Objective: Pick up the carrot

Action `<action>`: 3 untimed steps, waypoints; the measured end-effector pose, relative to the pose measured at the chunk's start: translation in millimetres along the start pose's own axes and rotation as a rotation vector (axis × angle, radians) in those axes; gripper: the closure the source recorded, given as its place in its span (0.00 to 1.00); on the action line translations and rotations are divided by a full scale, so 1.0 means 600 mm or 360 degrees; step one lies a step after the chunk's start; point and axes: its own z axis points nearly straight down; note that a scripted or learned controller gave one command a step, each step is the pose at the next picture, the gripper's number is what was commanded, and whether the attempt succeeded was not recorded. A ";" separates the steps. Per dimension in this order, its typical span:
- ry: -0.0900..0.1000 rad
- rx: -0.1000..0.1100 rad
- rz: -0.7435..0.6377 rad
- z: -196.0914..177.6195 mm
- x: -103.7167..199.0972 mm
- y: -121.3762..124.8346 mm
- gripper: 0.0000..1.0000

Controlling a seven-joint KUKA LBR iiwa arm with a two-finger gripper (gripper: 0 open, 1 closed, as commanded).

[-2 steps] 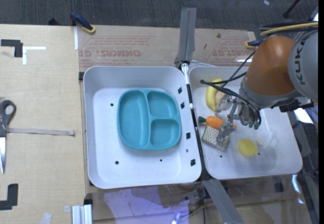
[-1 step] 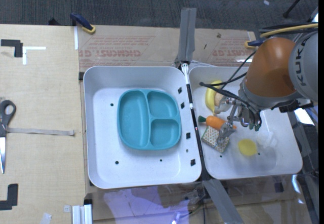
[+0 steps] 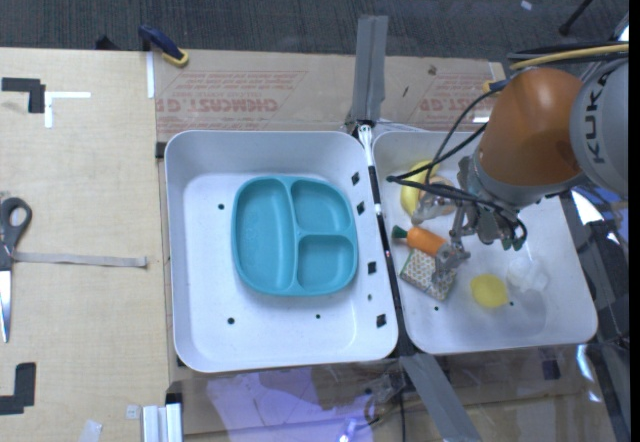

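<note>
The carrot (image 3: 424, 239), short and orange with a green stub at its left end, lies in the left part of the right bin (image 3: 560, 325). My gripper (image 3: 456, 250) hangs just to the right of the carrot, over its right end and above a speckled grey block (image 3: 427, 276). From this slant I cannot see whether it touches the carrot. The arm's orange band (image 3: 530, 130) covers the back of the bin.
A yellow piece (image 3: 413, 196) lies behind the carrot, partly under cables. A small yellow ball (image 3: 488, 291) and a pale clear object (image 3: 527, 276) sit to the right. The left bin (image 3: 195, 260) holds a teal divided plate (image 3: 295, 234). Scissors (image 3: 10, 230) lie far left.
</note>
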 end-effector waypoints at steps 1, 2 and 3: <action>-0.0013 0.0004 0.0002 -0.019 -0.004 -0.001 1.00; -0.0001 0.0007 -0.0094 -0.001 0.115 -0.037 1.00; -0.0033 0.0013 -0.0097 -0.004 0.105 -0.036 0.00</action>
